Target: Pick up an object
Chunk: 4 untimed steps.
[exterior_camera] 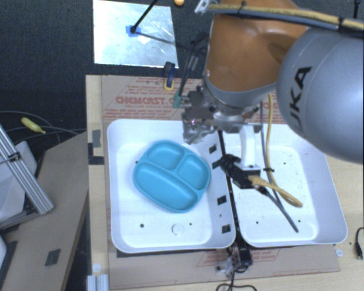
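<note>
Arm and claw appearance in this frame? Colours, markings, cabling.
The arm has a bulky, rounded grey shell with dark block letters, partly cut off, ending in "KA". Above the wrist sits a glossy orange band. A yellowish cable runs along the top, and thin dark wires trail down its side. The claw is a small bare-metal grey assembly.

Bins: we see the left bin (114, 170) and right bin (318, 219) side by side on a flat sheet (139, 96), inner walls meeting.
Left bin: we find a divided plate (170, 175) lying in its middle.
Gripper (193, 135): we see it over the left bin's far right corner, just behind the plate.
</note>
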Available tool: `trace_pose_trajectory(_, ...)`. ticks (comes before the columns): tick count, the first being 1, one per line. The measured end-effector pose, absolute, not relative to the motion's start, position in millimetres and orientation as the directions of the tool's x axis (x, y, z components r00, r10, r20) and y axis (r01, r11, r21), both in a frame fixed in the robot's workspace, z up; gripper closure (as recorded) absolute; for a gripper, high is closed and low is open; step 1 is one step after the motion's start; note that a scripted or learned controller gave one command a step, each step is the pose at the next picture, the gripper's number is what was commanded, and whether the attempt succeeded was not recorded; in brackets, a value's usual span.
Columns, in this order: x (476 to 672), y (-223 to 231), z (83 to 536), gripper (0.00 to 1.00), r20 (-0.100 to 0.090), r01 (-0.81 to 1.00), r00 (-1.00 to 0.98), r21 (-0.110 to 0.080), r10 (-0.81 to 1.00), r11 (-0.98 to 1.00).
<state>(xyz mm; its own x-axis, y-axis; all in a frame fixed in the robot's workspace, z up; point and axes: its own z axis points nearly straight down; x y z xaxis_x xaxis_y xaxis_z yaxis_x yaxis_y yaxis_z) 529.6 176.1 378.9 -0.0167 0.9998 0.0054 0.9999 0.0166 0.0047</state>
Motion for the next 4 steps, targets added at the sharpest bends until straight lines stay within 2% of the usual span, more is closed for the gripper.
trace_pose_trajectory(1, 520.8, 158, 487, 1.00, 0.005, 1.000, -0.005, 0.014, 1.000, 0.005)
trace_pose_trajectory(2, 504.3, 219, 420, 1.00, 0.001, 1.000, -0.010, -0.004, 1.000, 0.010)
trace_pose_trajectory(3, 564.0, 194, 447, 1.00, 0.001, 1.000, 0.002, 0.007, 1.000, -0.002)
trace_pose_trajectory(4, 511.7, 226, 464, 1.00, 0.003, 1.000, -0.009, 0.002, 1.000, 0.009)
